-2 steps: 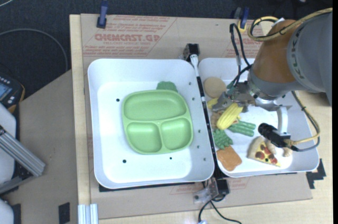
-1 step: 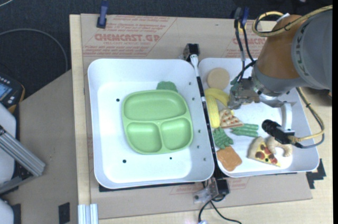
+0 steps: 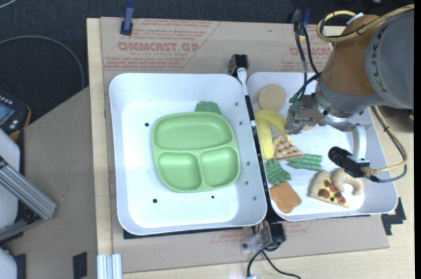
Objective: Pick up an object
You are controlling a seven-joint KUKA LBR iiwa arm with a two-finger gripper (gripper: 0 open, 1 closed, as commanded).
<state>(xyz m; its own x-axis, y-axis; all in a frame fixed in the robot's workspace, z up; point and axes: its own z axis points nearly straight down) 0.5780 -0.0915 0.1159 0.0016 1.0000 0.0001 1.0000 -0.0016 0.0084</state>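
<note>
The gripper (image 3: 301,118), whose state I cannot tell, hangs low in the right bin (image 3: 381,202) just right of the toy banana (image 3: 266,129), whose long axis runs up-and-down the bin beside the dividing wall.

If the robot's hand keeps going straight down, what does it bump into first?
Probably the banana, or the waffle piece beside it. The hand hangs right by them in the right bin, though depth is hard to judge.
</note>
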